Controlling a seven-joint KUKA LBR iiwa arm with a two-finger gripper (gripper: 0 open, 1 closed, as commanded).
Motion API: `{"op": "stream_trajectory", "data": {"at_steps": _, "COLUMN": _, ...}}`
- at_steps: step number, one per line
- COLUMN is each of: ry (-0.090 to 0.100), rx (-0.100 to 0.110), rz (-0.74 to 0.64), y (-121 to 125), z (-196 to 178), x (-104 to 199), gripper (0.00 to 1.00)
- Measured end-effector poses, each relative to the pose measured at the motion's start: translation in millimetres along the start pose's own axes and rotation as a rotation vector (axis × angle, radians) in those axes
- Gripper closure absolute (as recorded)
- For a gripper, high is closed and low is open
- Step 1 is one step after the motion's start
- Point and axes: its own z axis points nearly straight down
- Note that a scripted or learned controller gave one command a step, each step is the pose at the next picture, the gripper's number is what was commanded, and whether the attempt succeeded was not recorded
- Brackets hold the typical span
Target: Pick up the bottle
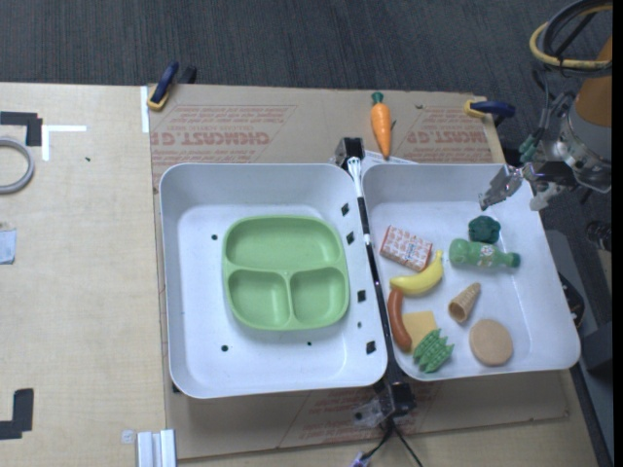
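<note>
Camera view: I see the end effector (508,187) at the 2 o'clock corner of the right bin (555,290), above its rim, grasping nothing; I cannot tell whether it is released or clenched. The bottle (482,255) (green, lying on its side) rests in the right bin, at 7 o'clock from the end effector and apart from it, just below a dark green item (484,229). At 9 o'clock from the bottle lie a banana (420,279) and a pink wafer (405,247). The left bin (185,290) holds a green divided plate (286,272). A toy carrot (380,124) lies on the table (78,290) at 12 o'clock.
</note>
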Motion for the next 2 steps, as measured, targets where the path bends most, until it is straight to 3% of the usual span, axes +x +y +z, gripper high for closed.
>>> {"op": "stream_trajectory", "data": {"at_steps": 1, "ry": 0.0, "rx": 0.0, "rz": 0.111, "y": -27.1, "z": 136.0, "x": -4.3, "gripper": 0.0}}
{"op": "stream_trajectory", "data": {"at_steps": 2, "ry": -0.001, "rx": -0.001, "rz": 0.114, "y": -26.9, "z": 126.2, "x": -4.9, "gripper": 1.0}}
